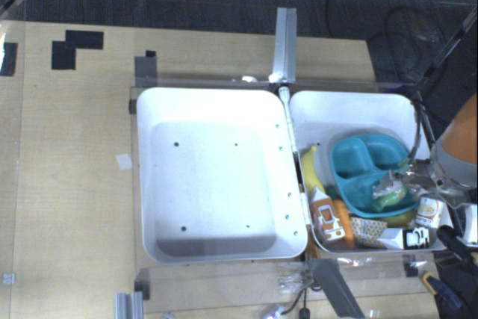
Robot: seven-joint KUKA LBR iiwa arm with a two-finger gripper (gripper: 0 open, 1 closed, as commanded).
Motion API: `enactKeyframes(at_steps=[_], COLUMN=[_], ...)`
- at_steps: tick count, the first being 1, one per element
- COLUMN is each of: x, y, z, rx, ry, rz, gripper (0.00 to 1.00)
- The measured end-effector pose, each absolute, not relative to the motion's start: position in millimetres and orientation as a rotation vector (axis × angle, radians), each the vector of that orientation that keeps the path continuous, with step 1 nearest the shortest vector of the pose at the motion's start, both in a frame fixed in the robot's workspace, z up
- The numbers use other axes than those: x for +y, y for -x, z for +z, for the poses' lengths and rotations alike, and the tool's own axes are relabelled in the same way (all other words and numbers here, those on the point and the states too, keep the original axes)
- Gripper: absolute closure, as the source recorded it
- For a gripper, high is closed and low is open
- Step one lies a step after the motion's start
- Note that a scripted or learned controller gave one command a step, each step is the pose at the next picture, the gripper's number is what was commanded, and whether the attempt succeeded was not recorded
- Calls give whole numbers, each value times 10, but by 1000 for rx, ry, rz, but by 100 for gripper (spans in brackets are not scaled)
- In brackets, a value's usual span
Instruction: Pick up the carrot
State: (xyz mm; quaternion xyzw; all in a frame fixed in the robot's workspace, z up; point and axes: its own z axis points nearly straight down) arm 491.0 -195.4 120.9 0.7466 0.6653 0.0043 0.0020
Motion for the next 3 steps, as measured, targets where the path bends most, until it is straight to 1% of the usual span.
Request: enactKeyframes(at_steps=[1,2,3], x=[-1988,-1773,-1999], y=[-5904,-5088,-4909], z=[994,1461,1428], rx=[1948,1880,1762], ry=[-2479,-2512,-2588], rz=[-6,6,12], gripper=[0,0,0])
